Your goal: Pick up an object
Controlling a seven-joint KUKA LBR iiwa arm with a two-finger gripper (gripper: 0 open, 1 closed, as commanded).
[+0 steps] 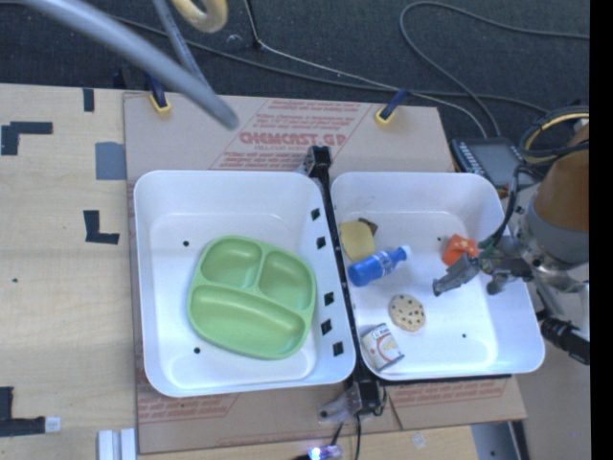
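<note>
Camera view, my gripper (450, 282) low over the right bin (479, 348), can't tell how it is set, orange toy (459, 248) just beside it, cookie (407, 311), blue bottle (376, 265), green plate (253, 297) in left bin (158, 257).

Even, bright light washed the white bins (239, 185), nearly bleaching their walls. Shadows lay faint and soft. A grey bar (115, 32) at the top left was blurred, perhaps too near the lens.
</note>
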